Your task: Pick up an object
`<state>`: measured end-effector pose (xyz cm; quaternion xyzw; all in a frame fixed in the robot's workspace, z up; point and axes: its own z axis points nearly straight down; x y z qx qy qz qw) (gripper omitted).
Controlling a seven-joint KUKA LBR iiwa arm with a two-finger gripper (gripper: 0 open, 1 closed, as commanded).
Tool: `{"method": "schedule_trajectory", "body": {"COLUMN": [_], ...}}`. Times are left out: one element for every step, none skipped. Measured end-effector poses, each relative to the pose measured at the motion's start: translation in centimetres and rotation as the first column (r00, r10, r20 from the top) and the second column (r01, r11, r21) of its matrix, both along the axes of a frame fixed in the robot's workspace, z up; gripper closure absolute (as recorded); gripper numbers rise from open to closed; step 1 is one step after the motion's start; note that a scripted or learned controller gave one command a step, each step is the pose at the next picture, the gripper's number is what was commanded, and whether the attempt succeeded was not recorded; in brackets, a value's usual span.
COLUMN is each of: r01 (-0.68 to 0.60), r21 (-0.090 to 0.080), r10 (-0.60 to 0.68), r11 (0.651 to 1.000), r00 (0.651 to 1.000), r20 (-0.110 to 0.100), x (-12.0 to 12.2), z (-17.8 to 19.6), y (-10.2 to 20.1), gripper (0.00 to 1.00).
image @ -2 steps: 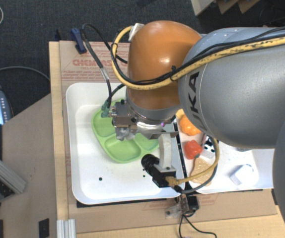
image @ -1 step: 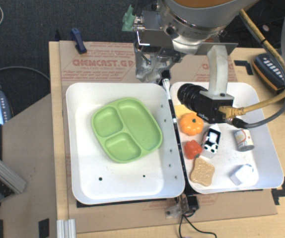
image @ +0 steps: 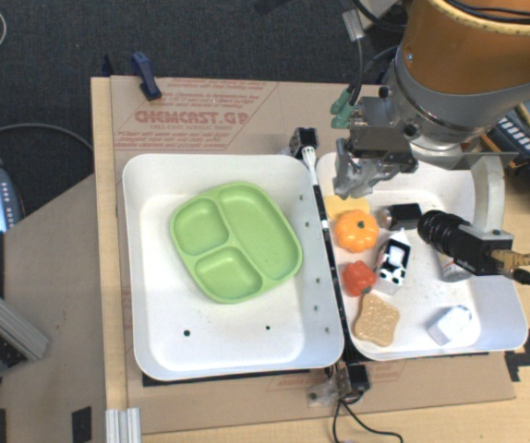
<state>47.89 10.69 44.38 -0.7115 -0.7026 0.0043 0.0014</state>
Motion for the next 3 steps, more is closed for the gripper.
{"method": "schedule_trajectory", "body": {"r01": [-0.007,-0.016,-0.004], "r21": [0.004,0.004,0.001], "r10": [0.007,0.016,0.004], "r11": [1.0,1.0,1.0], "r00": [1.0,1.0,1.0], "r20": [0.015,0.003,-0.007], "x": [0.1,0.0,-0.1], "z": [4.7,-2.0,-16.5], "y": [-4.0,1.6,-5.8], "gripper": [1.0,1.0,1.0]}}
